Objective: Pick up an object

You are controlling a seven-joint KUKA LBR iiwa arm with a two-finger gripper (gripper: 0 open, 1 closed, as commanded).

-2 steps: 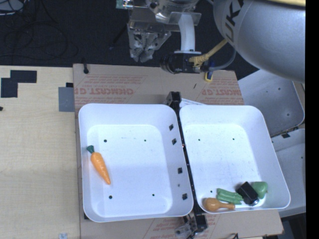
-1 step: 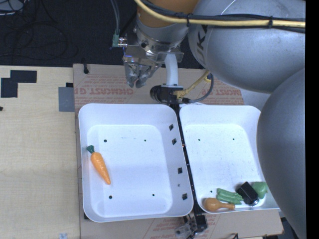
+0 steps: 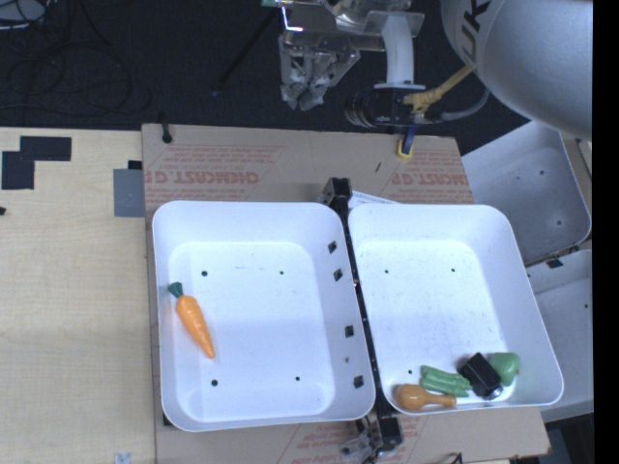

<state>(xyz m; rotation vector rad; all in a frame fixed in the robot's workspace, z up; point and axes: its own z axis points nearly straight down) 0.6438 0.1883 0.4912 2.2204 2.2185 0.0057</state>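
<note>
A: What do we see nearest, at the lower right?

B: In the right bin [image 3: 522, 288], 4 items huddle: an orange-tan piece [image 3: 422, 397], green pods [image 3: 445, 381], a black block [image 3: 481, 374], a green piece [image 3: 505, 363].

A: And at the left?

B: A carrot [image 3: 194, 324] in the left bin [image 3: 160, 259]. Farthest, at the top, the gripper [image 3: 308, 93] hangs with fingers pressed together, holding nothing.

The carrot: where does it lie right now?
In the camera view the carrot lies in the left bin, close to its left wall, green top pointing up-left, alone and far from the cluster in the right bin's near-right corner.
</note>
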